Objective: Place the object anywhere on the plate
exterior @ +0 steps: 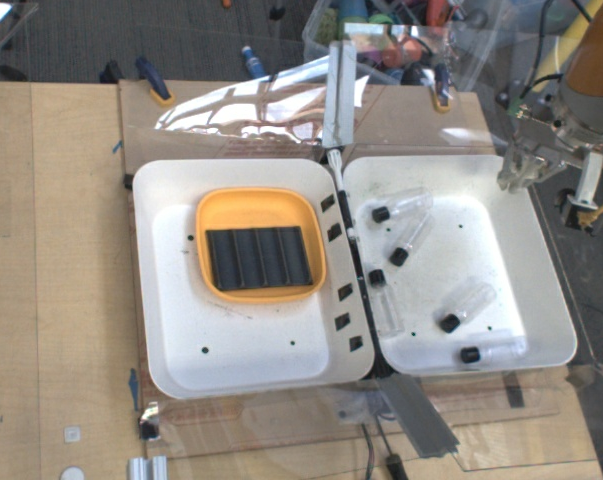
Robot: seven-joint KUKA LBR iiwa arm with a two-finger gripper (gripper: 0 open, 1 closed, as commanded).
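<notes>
Left bin (pixel 171 268) at 9 o'clock, right bin (pixel 526 268) at 3 o'clock, touching along the centre seam. Orange plate (pixel 256 200) inside left bin, toward that bin's 12 o'clock. Black ridged block (pixel 259 258) lying flat on the plate, filling its middle and 6 o'clock part, ridges running 12-to-6. Already on the plate, well apart from the tool.

Gripper (pixel 521 168) at 2 o'clock of the frame, over the right bin's 1 o'clock corner rim, nothing seen in it. Wide or narrow: cannot tell, too blurred and small. Grey arm with orange band (pixel 589 63) above it at the frame's 2 o'clock edge.

Five clear tubes with black caps in right bin: two near its 11 o'clock (pixel 403 208) (pixel 411 238), one along the 9 o'clock wall (pixel 383 303), one near 5 o'clock (pixel 468 303), one at the 6 o'clock wall (pixel 493 349).

Row of small black tabs (pixel 343 293) along the seam. Crumpled shiny sheet (pixel 261 108) at 12 o'clock behind left bin. Clear box of coloured items (pixel 411 18) at 1 o'clock.
</notes>
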